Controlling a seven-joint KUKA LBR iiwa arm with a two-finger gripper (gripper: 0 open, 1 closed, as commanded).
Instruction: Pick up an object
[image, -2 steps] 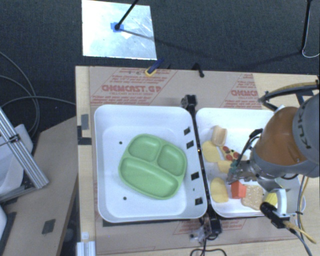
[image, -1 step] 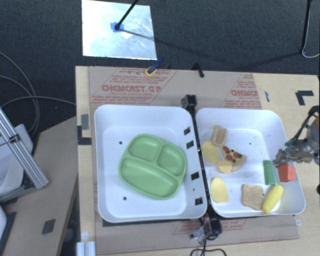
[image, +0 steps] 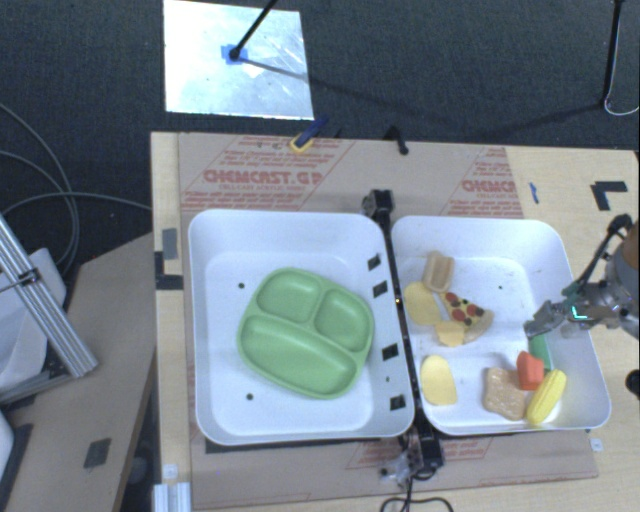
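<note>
Gripper (image: 545, 322): your start point, at the right bin's (image: 500, 238) right wall; whether it grips anything you cannot tell. Green piece (image: 540, 348): directly below the gripper, nearly touching, long axis upright. Orange piece (image: 529, 370) and yellow piece (image: 546, 396): just beyond it.

Red "CHEMCAST GP" print ran across the brown board (image: 262, 176) under the bins — upper left, repeated upper right, partly cut off.

Two bins side by side: left bin (image: 210, 250) holds a divided plate (image: 305, 331). Right bin (image: 520, 240) holds toy food (image: 455, 310); gripper (image: 548, 322) over its right side.
</note>
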